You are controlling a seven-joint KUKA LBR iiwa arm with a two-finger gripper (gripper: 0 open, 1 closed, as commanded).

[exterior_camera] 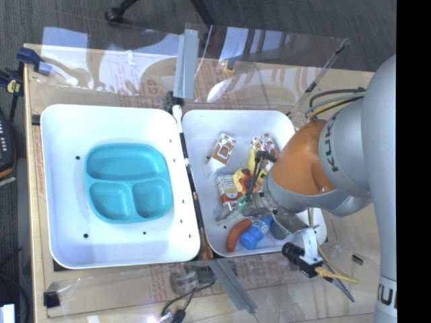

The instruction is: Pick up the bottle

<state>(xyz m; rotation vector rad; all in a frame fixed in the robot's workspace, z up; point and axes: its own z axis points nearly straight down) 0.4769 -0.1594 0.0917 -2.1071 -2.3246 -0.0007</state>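
Observation:
The bottle (256, 233) is blue and lies on its side near the front edge of the right bin (202, 140), next to an orange-brown sausage-shaped toy (235, 236). My gripper (244, 204) hangs low in this bin, just above and to the left of the bottle, among the cluttered items. The orange band and grey wrist hide the right part of the bin and part of the bottle's far end. Nothing can be seen held in the gripper.
The right bin also holds a small orange-white box (224, 149), a patterned packet (264, 143), a yellow item (256, 161) and a colourful carton (228, 187). In the left bin (60, 133) lies a teal divided tray (128, 182). Cables (330, 269) trail at the front right.

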